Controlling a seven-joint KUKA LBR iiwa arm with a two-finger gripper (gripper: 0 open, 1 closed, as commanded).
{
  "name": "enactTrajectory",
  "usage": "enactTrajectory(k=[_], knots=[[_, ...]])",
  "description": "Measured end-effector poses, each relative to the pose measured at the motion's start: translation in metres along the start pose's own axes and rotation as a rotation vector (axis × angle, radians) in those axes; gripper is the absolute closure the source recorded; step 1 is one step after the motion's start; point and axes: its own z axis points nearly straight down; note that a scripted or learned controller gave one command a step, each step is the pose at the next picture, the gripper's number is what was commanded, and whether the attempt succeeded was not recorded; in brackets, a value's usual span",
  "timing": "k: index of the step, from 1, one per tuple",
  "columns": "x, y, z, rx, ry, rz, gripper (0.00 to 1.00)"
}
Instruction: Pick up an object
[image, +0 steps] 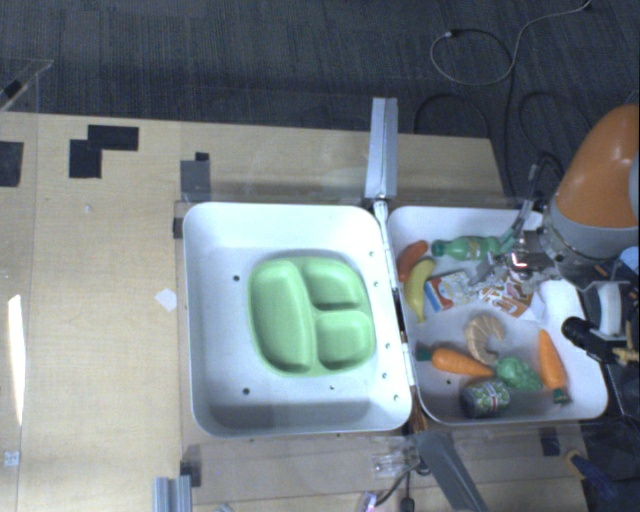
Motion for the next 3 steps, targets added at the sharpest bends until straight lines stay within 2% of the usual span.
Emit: enactTrajectory(k=[1, 2, 3], knots=[[-0.024, 0.03, 0.071, -0.04, -0.013, -0.079, 0.0], [-0.026, 0.032, 0.06, -0.044, -0.018, -0.079, 1.0], [0.039, 0.053, -0.038, -0.004, -0.002, -0.031, 1.0]])
